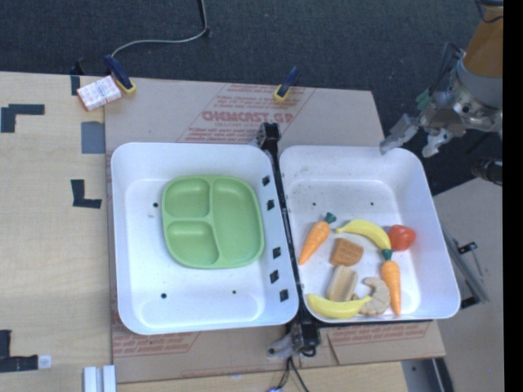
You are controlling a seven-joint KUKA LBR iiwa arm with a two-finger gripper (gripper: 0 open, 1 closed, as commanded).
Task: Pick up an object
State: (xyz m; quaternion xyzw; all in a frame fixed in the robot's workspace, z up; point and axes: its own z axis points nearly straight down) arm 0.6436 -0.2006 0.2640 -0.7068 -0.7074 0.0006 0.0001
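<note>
Green plate (213, 221) with three parts in the left bin (135, 300), toy food in the right bin (359, 166), two carrots (315, 239), two bananas (365, 232), a red tomato (401, 236), claw (415, 140) over that bin's far right corner, fingers apart, holding nothing

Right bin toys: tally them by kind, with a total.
Orange plastic carrots: 2
Yellow plastic bananas: 2
Red plastic tomato: 1
Brown waffle-like piece: 1
Tan bread-like pieces: 2
Total: 8
</note>
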